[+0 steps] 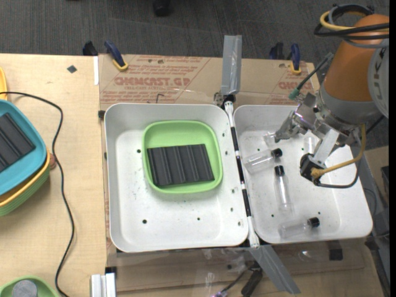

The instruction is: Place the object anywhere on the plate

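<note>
My hand [309, 142] hangs over the right white bin [346, 215]; I cannot tell its grip. Clear plastic vials [281, 187] lie just left of it, the green square plate [213, 142] far left. Nothing placed yet.

The right bin [346, 218] was partly covered from above by the arm [349, 73], which hung over its far right corner. Small clear tubes [281, 187] with black caps were scattered across the middle and near side of its floor, with bare white floor left between them. In the left bin [124, 221], the green plate [182, 156] was set in the middle, and a dark ridged mat [181, 164] was laid on it. Open floor was left around the plate, widest along the near side. The raised rims [238, 166] between the bins stood in the way of a low crossing.
</note>
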`<state>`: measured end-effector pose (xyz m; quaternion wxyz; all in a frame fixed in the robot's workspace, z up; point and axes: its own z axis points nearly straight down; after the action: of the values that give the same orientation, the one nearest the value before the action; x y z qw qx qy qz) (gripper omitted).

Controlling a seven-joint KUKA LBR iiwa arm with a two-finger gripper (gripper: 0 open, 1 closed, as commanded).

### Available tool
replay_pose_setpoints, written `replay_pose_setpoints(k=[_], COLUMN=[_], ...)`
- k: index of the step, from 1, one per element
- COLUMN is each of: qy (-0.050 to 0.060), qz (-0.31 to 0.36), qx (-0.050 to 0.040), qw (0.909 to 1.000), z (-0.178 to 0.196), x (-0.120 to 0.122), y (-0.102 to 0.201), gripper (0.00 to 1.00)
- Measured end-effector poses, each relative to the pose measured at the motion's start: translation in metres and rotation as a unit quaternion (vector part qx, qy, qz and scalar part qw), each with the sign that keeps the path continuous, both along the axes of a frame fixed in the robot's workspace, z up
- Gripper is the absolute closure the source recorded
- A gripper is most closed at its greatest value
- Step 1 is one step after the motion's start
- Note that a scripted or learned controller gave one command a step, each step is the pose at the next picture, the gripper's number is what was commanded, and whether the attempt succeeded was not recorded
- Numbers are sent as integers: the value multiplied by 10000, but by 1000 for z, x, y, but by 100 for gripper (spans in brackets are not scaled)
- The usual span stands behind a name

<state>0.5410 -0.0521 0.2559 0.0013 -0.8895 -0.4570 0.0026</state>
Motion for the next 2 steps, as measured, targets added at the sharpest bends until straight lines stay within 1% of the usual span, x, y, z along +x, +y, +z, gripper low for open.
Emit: replay_pose_setpoints(k=[1,2], qy=[-12,5], qz=[-696,-1684], qx=[-13,-14], qw=[9976,9857], z=[17,14], x=[-13,-30], y=[-29,-2], gripper=[0,0])
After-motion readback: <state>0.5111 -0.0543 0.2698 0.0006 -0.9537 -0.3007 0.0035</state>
